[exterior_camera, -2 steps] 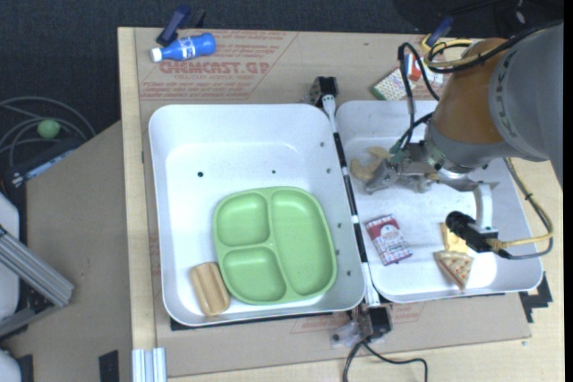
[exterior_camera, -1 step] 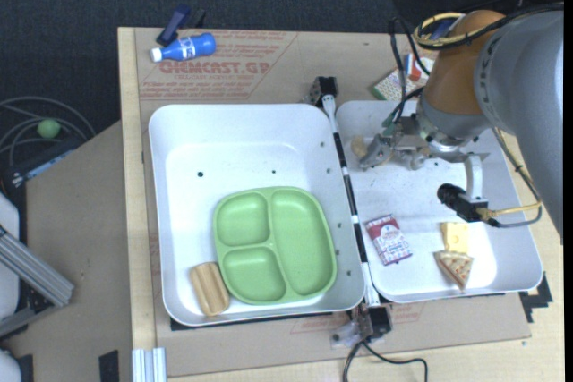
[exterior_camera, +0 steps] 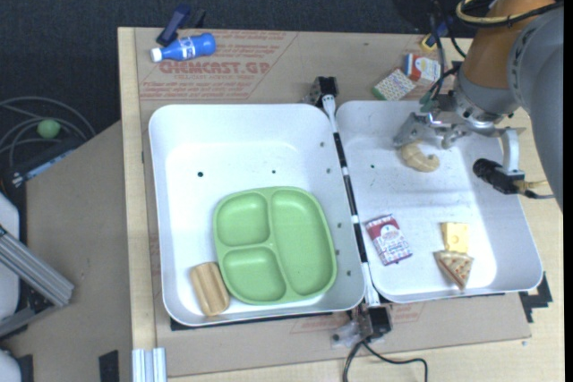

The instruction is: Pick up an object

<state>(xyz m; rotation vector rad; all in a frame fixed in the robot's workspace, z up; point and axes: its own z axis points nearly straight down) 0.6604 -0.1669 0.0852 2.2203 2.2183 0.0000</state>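
Observation:
My gripper [exterior_camera: 423, 133] hangs low over the far part of the right bin [exterior_camera: 501, 192], at the end of the grey arm with its orange band [exterior_camera: 491, 58]. Just below the gripper lies a pale beige roll-shaped piece [exterior_camera: 419, 159], very close to it; I cannot see whether they touch. Further forward in the same bin lie a red packet [exterior_camera: 388, 240], a yellow block [exterior_camera: 456, 236] and a brown wedge [exterior_camera: 455, 267].
The left bin [exterior_camera: 179, 148] holds a green divided plate [exterior_camera: 273, 243] and a tan wafer [exterior_camera: 209, 288] at its near left corner. On the bench behind the bins lie a blue and white bottle [exterior_camera: 183, 46] and a small patterned box [exterior_camera: 394, 86].

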